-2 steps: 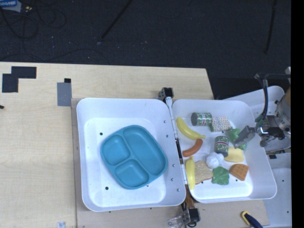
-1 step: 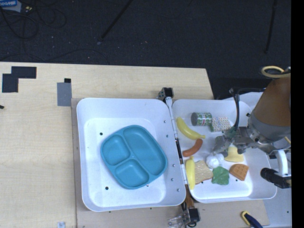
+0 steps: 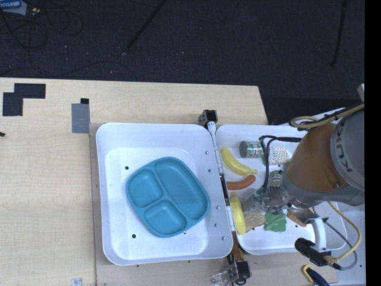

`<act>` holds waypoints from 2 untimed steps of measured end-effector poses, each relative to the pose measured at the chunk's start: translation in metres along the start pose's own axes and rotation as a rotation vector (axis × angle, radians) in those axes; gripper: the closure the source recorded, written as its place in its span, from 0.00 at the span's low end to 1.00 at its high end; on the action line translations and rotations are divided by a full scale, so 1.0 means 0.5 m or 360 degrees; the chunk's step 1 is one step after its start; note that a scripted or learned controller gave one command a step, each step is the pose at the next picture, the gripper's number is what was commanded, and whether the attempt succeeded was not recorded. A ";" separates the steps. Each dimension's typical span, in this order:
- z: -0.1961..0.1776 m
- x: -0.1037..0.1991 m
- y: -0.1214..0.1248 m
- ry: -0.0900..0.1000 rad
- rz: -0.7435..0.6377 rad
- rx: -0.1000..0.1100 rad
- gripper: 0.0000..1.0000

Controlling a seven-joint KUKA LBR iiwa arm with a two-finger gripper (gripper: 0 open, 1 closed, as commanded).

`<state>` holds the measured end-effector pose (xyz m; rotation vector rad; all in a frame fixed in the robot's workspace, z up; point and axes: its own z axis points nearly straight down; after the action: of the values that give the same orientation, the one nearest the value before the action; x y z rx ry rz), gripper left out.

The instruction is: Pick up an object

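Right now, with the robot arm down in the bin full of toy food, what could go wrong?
The toys are crowded, so the gripper might nudge the yellow piece or green piece and lift nothing. The banana and hot dog lie right beside each other, so grabbing one could push the other away. The arm hides part of the bin.

White letters "KU" on the grey arm point(image 3: 351, 154), cut off at the edge, can point(image 3: 252, 149) label unreadable

Light wood surface point(image 3: 47, 189), matte, evenly lit. Beyond far edge of surface: dark carpeted floor point(image 3: 178, 34) with black cables point(image 3: 47, 22) lying across it.
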<state>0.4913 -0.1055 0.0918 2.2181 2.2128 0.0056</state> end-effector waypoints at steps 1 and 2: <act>-0.001 -0.045 -0.021 0.0010 -0.0005 -0.0005 0.00; -0.169 -0.183 0.119 0.0006 -0.0005 0.0016 0.00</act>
<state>0.5498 -0.1970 0.1772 2.2215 2.2229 -0.0017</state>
